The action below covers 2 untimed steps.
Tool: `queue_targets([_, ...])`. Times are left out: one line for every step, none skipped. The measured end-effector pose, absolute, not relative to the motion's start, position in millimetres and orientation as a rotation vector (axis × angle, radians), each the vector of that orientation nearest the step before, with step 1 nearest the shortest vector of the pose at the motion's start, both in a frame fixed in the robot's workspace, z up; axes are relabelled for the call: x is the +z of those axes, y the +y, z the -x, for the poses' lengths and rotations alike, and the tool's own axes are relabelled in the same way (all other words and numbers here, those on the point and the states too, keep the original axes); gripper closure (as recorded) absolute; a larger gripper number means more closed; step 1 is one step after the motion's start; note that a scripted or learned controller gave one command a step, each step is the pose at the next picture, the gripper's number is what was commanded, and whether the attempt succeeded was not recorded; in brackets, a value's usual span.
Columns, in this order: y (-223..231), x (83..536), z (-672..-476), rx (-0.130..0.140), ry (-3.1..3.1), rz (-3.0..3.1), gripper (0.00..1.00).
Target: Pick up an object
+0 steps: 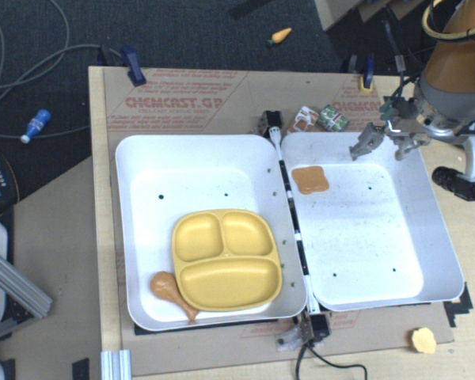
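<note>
Over the far right corner of the right bin (427, 279) hangs the grey arm (451, 77) with its orange band, and below it the pincer (386, 142) sits spread apart, its two fingers splayed with nothing between them, one fingertip (359, 148) reaching toward the bin's back edge. Inside that right bin, up near the back left corner and close to the divide between the bins, lies a flat brown toast-like piece (309, 179), well short of the pincer and untouched. Across in the left bin (134, 180) there's a yellow divided plate (226, 258) with three compartments, sitting toward the near side, and tucked against its left near corner is an orange drumstick-shaped toy (170, 289), touching the plate's edge. Behind the bins, on the worktop (190, 101), a small crumpled packet and a green-patterned item (321, 118) lie side by side just beyond the right bin's back rim. A yellow lump (423, 340) rests on the worktop near the right bin's near corner. Off the worktop on the dark floor, a small blue bottle (36, 123) lies at the left and a little orange object (280, 35) lies at the top.
</note>
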State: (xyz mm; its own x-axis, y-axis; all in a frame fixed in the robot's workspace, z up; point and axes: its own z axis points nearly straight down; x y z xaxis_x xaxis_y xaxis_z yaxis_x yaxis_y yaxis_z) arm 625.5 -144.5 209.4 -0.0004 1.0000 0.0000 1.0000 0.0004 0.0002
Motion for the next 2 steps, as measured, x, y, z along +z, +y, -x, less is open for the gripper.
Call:
queue_targets([-128.7,131.6,-654.2,-0.004,2.228,-2.221,0.0])
queue_targets([-105.6,89.6,-642.5,-0.004,2.228,-2.223,0.0])
